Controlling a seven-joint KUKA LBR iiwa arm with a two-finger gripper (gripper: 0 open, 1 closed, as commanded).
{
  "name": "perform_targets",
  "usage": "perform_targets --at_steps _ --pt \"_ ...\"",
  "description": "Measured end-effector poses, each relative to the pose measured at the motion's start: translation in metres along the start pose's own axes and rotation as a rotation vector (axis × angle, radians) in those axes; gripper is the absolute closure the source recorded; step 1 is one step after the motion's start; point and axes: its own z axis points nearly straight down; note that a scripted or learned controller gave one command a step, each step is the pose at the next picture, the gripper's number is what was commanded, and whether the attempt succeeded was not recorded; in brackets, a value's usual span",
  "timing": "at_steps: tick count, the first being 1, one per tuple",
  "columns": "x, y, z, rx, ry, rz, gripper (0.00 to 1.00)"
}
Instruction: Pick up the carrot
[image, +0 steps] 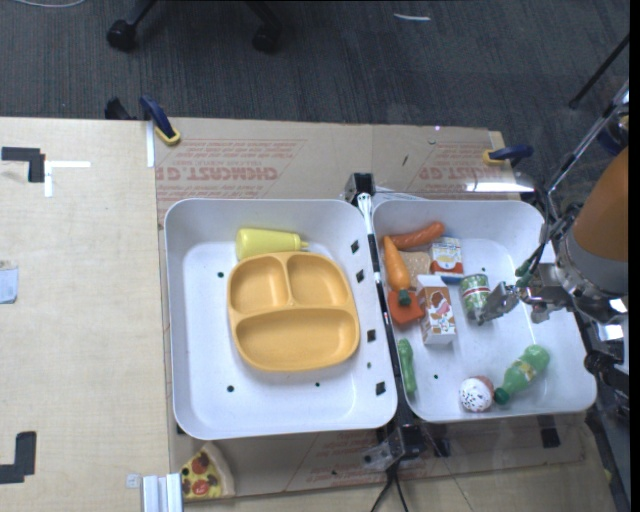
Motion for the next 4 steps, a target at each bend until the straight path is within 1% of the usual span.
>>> perform_targets --at_steps 1,2,3,4 --pt "0.063 0.041 -0.033 -0.002 -0.001 0.126 0.0" --pt "0.143 0.096 0.003 0.002 -0.002 0.305 0.0" --pt "0.105 0.108 0.002 0.001 -0.002 0.341 0.0" --pt "0.142 0.117 0.001 0.0 -0.002 0.303 0.0"
